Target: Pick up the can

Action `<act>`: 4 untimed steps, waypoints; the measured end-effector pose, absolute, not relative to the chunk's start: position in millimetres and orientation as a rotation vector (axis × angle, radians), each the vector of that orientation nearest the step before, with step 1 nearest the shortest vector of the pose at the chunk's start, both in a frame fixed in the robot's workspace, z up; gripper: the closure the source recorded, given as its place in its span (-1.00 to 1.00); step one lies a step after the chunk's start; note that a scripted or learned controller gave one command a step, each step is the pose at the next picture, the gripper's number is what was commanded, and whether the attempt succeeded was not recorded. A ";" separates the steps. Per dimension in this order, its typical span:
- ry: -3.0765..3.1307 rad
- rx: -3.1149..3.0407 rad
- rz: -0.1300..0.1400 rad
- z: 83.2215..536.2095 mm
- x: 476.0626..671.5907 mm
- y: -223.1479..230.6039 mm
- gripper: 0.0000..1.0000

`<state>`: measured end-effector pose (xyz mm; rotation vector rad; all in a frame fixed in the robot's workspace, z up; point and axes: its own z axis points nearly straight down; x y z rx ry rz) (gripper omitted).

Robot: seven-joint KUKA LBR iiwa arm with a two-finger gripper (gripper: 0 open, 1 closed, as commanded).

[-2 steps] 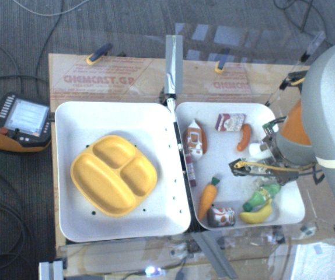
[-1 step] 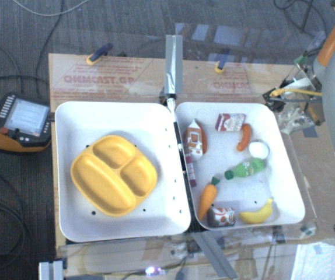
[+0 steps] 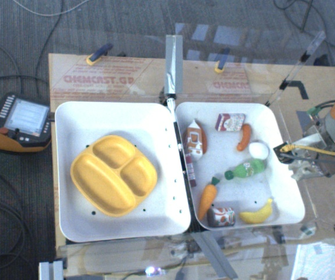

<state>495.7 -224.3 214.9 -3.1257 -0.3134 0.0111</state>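
Observation:
The can lies on its side at the near edge of the right bin. It is red-brown with a white label and sits between a carrot and a banana. My gripper hangs just outside the right bin's right rim, far from the can and up and to the right of it. Nothing is visible in it.
The right bin also holds a carton, a small box, an orange sausage, a white ball and a green bottle. A yellow divided plate lies in the left bin. A teach pendant rests at far left.

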 end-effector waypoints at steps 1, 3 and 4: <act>-0.314 -3.126 0.011 215.0 495.7 -224.3 -1.00; -0.343 -3.116 0.016 103.8 514.6 -165.9 1.00; -0.408 -3.116 0.007 230.6 557.2 -61.2 1.00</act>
